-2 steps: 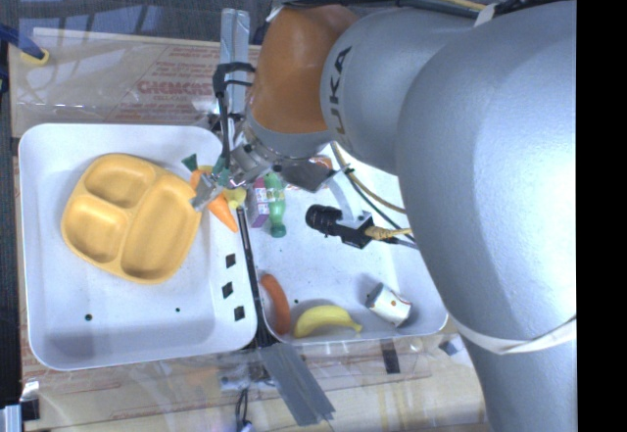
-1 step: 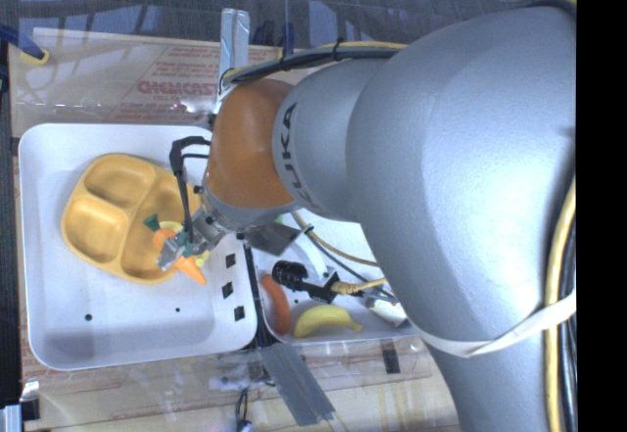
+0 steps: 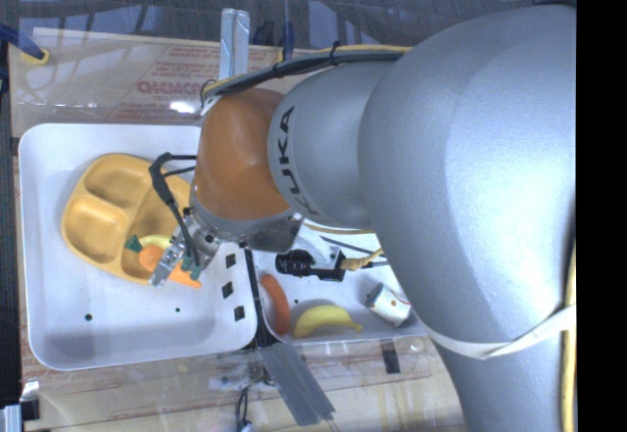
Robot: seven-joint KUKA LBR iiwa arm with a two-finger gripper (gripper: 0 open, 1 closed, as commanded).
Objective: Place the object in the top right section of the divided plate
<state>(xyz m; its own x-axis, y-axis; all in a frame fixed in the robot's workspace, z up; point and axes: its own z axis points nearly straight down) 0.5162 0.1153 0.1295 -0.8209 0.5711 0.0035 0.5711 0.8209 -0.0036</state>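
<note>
A yellow divided plate (image 3: 82, 215) lies in the left bin, toward its far left. At the plate's near right edge sits a small orange object (image 3: 151, 260) with a green bit (image 3: 130, 245) and a pale yellow bit beside it. My gripper (image 3: 180, 264) hangs right over that edge, touching or nearly touching the orange object. Another orange sliver (image 3: 186, 280) shows just under the gripper. The orange-banded wrist hides the plate's right side.
The left white bin (image 3: 108, 337) has bare floor in front of the plate. In the right bin lie a red-orange oblong piece (image 3: 277, 304), a yellow banana (image 3: 326, 320) and a small white item (image 3: 390, 304). The arm covers most of that bin.
</note>
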